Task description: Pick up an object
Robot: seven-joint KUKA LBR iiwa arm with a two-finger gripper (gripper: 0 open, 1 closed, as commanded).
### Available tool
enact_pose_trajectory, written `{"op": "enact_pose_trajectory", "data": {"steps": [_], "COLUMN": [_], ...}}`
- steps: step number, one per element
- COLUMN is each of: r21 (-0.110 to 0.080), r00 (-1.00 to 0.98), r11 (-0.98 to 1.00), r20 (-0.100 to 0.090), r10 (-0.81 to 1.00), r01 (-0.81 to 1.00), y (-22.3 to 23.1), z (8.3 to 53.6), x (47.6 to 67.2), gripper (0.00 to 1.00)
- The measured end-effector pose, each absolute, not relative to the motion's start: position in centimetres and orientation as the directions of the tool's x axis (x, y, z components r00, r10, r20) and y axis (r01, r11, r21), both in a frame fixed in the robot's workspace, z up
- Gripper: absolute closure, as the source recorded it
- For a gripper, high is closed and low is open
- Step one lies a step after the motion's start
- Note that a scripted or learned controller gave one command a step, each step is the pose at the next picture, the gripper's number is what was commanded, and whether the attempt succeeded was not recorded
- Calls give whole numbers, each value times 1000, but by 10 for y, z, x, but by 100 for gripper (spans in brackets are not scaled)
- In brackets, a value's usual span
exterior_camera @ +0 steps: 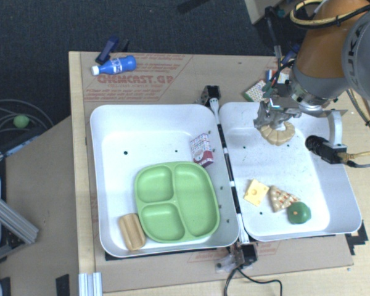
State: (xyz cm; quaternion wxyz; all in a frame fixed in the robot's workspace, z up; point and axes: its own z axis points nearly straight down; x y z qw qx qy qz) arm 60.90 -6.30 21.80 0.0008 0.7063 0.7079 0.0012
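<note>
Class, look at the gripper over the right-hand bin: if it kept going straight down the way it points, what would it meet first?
The tan ring-shaped pastry directly under the gripper; it may already be touching it, though depth is hard to judge.

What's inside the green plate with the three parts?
Nothing shows in the green plate: all three compartments look bare. It sits in the left bin, and the bin floor under it is covered.

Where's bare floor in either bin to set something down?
Left bin: the far strip above the green tray, left of the small carton. Right bin: the middle, between the gripper and the cheese wedge. Its near corner is crowded.
</note>
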Motion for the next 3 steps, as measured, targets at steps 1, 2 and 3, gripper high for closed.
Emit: {"op": "enact_pose_trajectory", "data": {"steps": [1, 2, 3], "r21": [-2, -2, -3], "r00": [-1, -1, 1], "r11": [1, 1, -1], "r20": [1, 1, 0], "r10": [1000, 1000, 1000], "r01": [1000, 1000, 1000], "y": [-24, 4, -6], "z": [219, 225, 207], "x": [584, 561, 541], "gripper": [100, 100, 100]}}
